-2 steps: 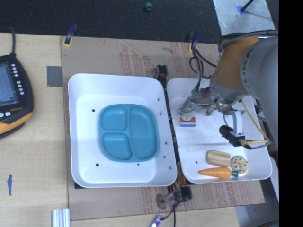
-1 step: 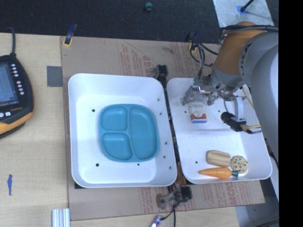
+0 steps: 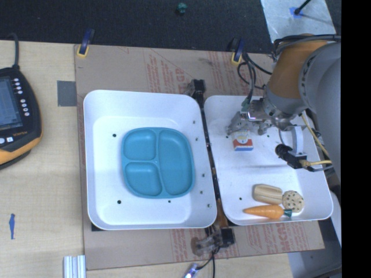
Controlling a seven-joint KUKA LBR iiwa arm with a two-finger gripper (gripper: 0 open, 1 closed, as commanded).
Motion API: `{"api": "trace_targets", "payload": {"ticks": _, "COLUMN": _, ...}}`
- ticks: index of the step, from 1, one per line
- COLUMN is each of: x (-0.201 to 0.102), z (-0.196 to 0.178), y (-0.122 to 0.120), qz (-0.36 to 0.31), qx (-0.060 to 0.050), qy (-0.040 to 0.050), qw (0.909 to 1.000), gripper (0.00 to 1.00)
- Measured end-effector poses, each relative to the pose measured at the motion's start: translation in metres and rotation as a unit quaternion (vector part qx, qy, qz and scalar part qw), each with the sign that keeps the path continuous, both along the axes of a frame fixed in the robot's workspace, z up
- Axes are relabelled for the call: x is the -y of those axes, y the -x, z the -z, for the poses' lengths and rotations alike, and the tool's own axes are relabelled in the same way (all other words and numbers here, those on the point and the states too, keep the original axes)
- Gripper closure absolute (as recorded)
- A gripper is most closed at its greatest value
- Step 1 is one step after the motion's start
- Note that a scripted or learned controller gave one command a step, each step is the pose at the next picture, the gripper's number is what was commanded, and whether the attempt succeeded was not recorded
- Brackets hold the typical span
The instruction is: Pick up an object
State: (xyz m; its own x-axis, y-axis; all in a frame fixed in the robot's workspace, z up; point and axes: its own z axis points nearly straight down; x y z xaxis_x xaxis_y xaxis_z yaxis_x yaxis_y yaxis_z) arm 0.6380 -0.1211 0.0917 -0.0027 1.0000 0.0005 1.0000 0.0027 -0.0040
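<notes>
Gripper [image 3: 250, 122] sits just above the small red-white-blue item [image 3: 243, 143], grip state unclear; I'd center over it, descend straight, then close.

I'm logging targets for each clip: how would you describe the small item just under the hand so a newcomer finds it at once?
Start at the right white bin, not the one holding the blue divided plate. Near its upper middle, just below the hand, lies a small red, white and blue block. It sits alone, far from the carrot, bread roll and cookie at the bottom edge.

Grey arm [image 3: 322, 68], orange band, black cables
</notes>
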Motion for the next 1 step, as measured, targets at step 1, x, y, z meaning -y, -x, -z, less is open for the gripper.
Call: {"api": "trace_targets", "payload": {"ticks": 1, "x": 0.0001, "z": -0.0102, "y": -0.0001, "qz": -0.002, "qx": -0.001, "qy": -0.0001, "qw": 1.0000, "gripper": 1.00}}
